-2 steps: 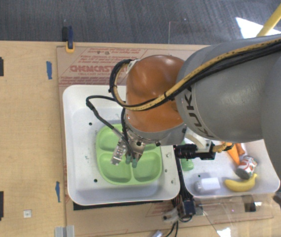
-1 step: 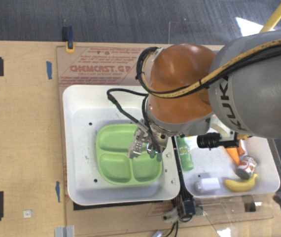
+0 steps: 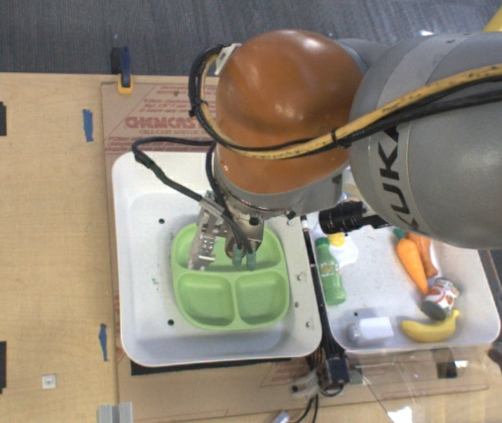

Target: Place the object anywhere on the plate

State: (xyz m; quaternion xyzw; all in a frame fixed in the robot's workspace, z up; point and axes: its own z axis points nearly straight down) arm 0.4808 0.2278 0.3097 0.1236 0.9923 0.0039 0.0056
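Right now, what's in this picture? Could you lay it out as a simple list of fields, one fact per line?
arm: grey with orange band, reaching over the left bin
gripper: low over the green divided plate, above its upper compartment
held object: cannot tell; something dark green shows by the fingers
left bin: holds the plate
right bin: green bottle, carrot, banana, small white block, a can
bench: brown board under both bins

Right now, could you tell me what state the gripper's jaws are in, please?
Gripper: over the green plate in the left bin; open or shut cannot be told, and nothing visibly held.
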